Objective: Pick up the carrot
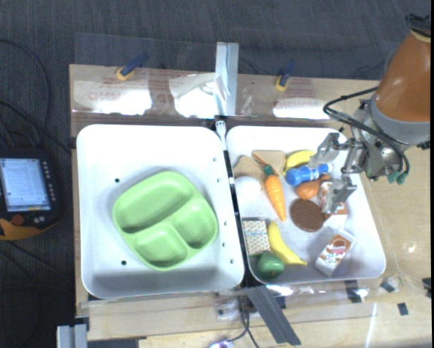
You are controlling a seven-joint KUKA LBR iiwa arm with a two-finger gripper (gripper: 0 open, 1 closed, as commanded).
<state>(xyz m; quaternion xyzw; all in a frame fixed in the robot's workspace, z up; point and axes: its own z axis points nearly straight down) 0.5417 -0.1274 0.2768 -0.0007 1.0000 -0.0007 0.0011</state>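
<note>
The carrot (275,195) lies in the right bin (372,223), left of the middle, its orange body running at a slight slant with the green top toward the far side. Its top end touches a slice of bread (264,162), and a white egg-like thing (247,192) sits just beside it on the left. Below its tip is a banana (282,245), with a checked cracker (255,235) and a green pepper (269,266) close by.

The pincer (337,167) hangs over the right half of that bin, well apart from the carrot, above a blue bottle (306,173), an orange fruit (308,190) and a brown cookie (306,214). Its fingers stand apart (nothing shows between them). A small carton (332,253) lies near the bin's near right corner, and a second yellow piece (298,158) sits behind the bottle.

The left bin (101,165) holds a green divided plate (165,218). On the counter (412,230) beyond the bins' left stands a handheld controller (21,191).
</note>
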